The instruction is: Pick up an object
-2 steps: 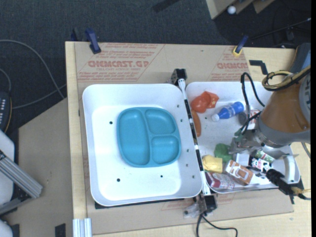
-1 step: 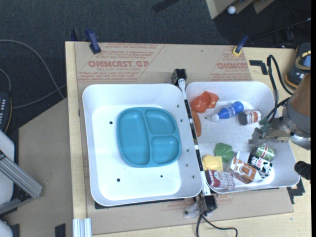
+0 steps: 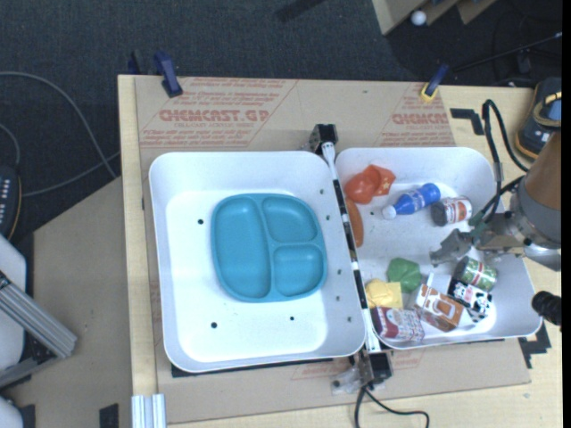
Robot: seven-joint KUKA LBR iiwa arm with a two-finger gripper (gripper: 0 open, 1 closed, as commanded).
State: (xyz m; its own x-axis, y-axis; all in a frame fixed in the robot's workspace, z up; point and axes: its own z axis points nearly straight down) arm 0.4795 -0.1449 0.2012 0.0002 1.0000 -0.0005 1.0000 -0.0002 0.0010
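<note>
While my end effector [image 3: 457, 242] hovers in the right bin [image 3: 486, 160], its grip unreadable, the small can [image 3: 476, 274] just below it looks light, stiff and slippery; I'd take it across its sides. Left of me, the other bin [image 3: 169, 239] holds a blue tray [image 3: 268, 245].

Glossy white plastic bins [image 3: 178, 239]; smooth teal plastic tray [image 3: 268, 244]
</note>
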